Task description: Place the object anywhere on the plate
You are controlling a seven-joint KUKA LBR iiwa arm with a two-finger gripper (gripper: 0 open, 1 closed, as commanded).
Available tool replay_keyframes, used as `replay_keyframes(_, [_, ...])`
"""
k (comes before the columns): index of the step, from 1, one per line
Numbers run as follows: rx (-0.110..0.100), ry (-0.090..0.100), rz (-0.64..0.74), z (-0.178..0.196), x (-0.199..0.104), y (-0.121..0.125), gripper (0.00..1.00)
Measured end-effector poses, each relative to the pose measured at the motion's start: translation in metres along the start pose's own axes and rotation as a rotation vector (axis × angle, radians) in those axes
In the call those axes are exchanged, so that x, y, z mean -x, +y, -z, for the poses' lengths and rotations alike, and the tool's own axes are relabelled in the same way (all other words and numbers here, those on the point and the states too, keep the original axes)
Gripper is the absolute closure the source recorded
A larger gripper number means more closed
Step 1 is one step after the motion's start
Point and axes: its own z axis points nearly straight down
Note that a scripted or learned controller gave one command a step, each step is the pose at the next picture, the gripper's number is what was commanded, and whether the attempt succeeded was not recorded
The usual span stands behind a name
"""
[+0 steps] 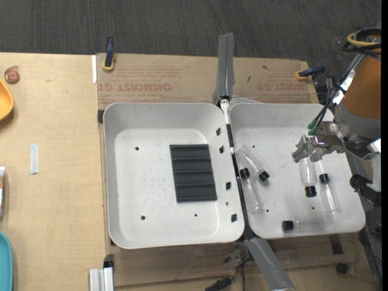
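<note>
White plastic makes up both shallow bins, set side by side on a sheet of brown cardboard that covers part of the pale wooden bench. The left bin carries a dark grey, ribbed rectangular plate lying flat near its middle, its long side running away from the camera. The right bin holds several clear plastic tubes with black caps: two tubes lie at a slant just beside the divider between the bins, one longer tube lies near the middle right with its black cap toward the camera, another tube lies just beside it to the right, and a faint clear tube with a black cap rests along the near wall. All the tubes are in the right bin, well apart from the plate. The grey arm with its orange band reaches in from the right, and the metal gripper hangs over the far end of the longer tube near the middle right. Whether the jaws are released or clenched cannot be told from this view, nor whether they touch that tube. Blue and yellow clamps pin the cardboard at its far corners.
</note>
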Motion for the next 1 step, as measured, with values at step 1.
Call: replay_keyframes(1, [-0.002,0.0,0.314,-0.0308,-0.0733,-0.0108,1.0])
